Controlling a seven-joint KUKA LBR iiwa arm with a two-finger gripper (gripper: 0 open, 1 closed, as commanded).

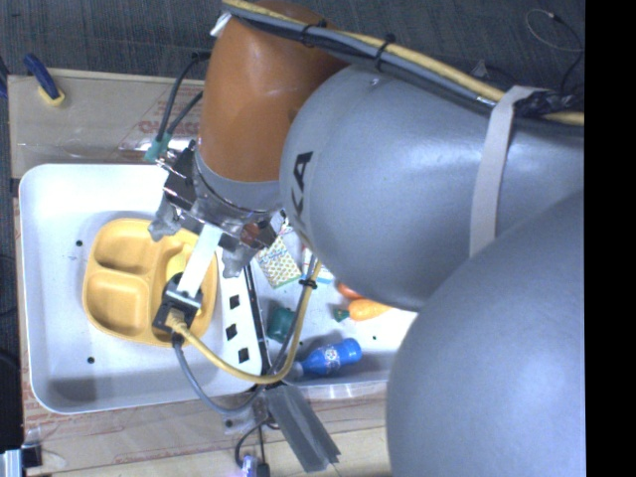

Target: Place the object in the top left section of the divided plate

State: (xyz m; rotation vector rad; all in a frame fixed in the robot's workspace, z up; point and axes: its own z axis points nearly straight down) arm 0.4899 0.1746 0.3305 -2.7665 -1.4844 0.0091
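A yellow divided plate [121, 278] lies in the left white bin [50, 266]. Two of its sections show, one behind the other on the left side, and both look bare. The plate's right part is hidden under the robot's wrist. My gripper [214, 232] hangs over the plate's right edge, beneath the orange band, and the arm covers most of it. I see nothing held. Small objects lie in the right bin: a checkered packet [279, 263], a teal piece [281, 322], a blue bottle [330, 357] and an orange piece [364, 310].
The grey arm covers most of the right bin and the right half of the view. A white strip with black marks [238, 318] runs between the bins. A blue-and-yellow tool [42, 78] lies on the bench at the back left.
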